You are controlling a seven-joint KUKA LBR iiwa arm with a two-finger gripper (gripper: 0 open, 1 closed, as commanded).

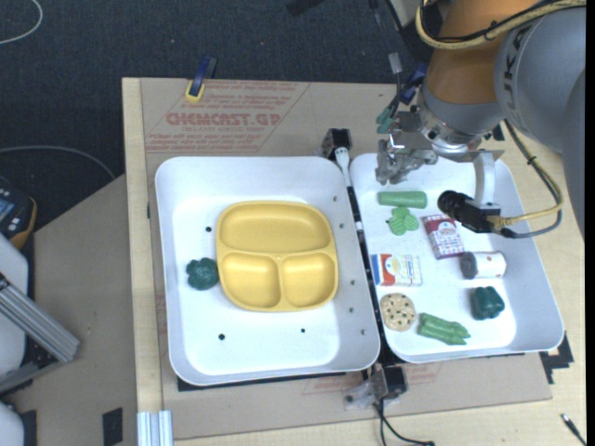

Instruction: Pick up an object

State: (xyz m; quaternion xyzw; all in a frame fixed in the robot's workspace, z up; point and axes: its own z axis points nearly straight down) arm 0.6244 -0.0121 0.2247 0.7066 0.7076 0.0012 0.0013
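Note:
My gripper [398,167] hangs over the far left corner of the right bin [537,286], open, with nothing between its fingers. Just below it in the view lies a long green piece [402,198], with a leafy green piece [403,220] beside that. The same bin holds a red and white packet [443,236], a white and grey cylinder [483,265], a dark green pepper [485,302], a green pod [442,329], a round cookie [398,311] and a white card [400,269].
The left bin [177,212] holds a yellow divided plate [276,254] and a dark green lump [201,273] at its left side. A black part with a yellow cable [465,212] hangs from the arm over the right bin. The ridge between the bins [358,240] lies close to my gripper.

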